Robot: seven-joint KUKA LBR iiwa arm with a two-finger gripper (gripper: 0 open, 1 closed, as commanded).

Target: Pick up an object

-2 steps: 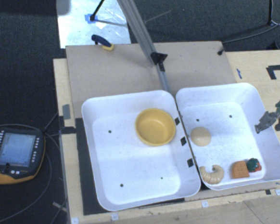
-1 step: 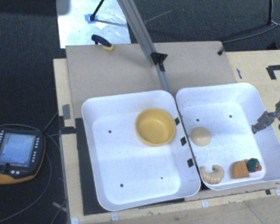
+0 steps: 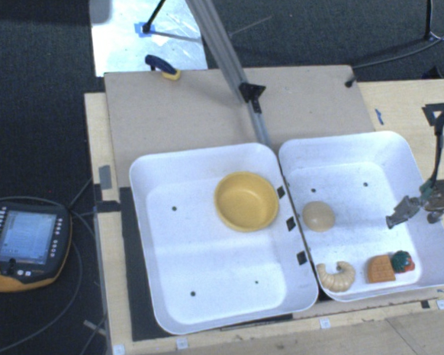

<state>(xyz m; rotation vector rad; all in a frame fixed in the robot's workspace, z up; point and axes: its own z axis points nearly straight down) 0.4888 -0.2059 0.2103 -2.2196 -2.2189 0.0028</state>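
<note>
Two white bins (image 3: 218,319) on a tan bench (image 3: 300,98), dark floor (image 3: 31,88) around; hand (image 3: 401,214) state unclear

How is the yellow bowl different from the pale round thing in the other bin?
The yellow bowl sits in the left bin; the pale round object sits in the right bin. The bowl is clearly the larger of the two. The bowl is open and hollow, while the round object looks like a solid, closed lump. The bowl is bright yellow; the round object is a dull cream. Both are round in outline and rest apart from the hand.
</note>
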